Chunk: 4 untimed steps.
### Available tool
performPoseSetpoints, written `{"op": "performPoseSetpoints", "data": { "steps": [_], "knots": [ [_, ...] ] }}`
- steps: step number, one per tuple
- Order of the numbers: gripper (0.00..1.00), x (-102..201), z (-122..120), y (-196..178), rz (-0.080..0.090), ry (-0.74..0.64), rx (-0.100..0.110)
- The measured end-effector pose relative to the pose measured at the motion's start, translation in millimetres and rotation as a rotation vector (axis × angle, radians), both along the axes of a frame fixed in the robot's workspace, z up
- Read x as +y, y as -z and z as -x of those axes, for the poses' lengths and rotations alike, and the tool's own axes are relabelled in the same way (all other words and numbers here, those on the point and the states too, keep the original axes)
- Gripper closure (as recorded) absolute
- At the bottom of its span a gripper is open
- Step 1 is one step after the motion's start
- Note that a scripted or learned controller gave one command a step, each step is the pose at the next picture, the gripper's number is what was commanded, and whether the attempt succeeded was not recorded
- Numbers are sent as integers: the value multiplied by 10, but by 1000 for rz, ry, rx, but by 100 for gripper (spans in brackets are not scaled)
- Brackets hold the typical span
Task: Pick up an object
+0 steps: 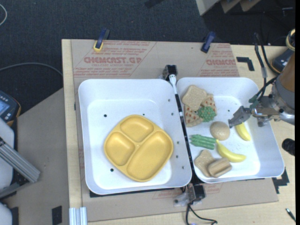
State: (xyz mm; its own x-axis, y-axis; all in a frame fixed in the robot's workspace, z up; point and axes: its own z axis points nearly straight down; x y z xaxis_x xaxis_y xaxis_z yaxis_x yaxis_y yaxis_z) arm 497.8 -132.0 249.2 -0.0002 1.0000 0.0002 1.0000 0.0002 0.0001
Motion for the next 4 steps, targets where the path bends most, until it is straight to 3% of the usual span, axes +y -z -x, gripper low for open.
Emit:
{"op": "performPoseSetpoints", "data": {
  "steps": [1, 2, 3, 4],
  "knots": [
    [100, 0, -7, -107, 1, -1, -3],
    [100, 826, 183, -760, -1, -8, -6],
    [100, 1449, 174, -2117, -2, -9, -18],
    [100, 2042, 181, -2313, -1, -4, -5]
  ]
}}
